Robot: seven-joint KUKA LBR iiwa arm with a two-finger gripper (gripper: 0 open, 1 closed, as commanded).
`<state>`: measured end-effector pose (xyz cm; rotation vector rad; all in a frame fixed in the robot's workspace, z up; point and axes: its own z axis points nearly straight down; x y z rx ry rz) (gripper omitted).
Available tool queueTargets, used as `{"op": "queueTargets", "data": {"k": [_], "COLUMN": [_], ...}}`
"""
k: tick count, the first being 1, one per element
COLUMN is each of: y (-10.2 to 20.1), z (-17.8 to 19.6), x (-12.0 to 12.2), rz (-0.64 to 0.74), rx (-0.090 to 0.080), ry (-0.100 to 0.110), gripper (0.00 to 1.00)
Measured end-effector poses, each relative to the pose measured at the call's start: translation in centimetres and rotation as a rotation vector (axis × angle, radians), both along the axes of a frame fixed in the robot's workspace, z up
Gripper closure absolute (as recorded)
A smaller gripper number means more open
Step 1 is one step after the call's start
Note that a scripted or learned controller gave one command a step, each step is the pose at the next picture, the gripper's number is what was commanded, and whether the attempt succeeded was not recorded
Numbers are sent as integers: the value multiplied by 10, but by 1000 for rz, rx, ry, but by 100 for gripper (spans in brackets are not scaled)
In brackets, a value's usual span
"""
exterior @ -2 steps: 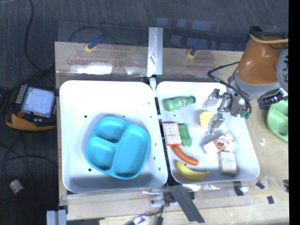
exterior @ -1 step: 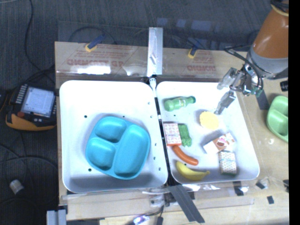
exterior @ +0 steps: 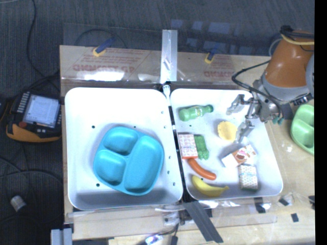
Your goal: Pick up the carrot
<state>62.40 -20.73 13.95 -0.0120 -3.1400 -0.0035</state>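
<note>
the carrot (exterior: 201,168) lies in the right bin (exterior: 265,188), toward its near-left part, just above the banana (exterior: 209,186) and below the green vegetable (exterior: 201,147). it sits down and to the left of the claw (exterior: 244,115), well apart from it, and its long axis runs diagonally — upper left to lower right. the claw hovers over the bin's far side with its fingers spread apart, holding nothing. the carrot looks slim, orange-red and smooth (likely a plastic toy).

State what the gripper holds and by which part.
Nothing. The gripper hangs open over the right bin, apart from the carrot.
</note>
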Motion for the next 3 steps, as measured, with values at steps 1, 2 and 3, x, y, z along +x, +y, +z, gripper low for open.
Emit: {"op": "queueTargets", "data": {"k": [1,2,3], "y": [-6,-16,-14], "z": [-30,47,34], "x": [-1,-64,28], "rz": [323,574,840], "rx": [5,4,5], "ry": [-5,-3,-7], "gripper": [0,0,0]}}
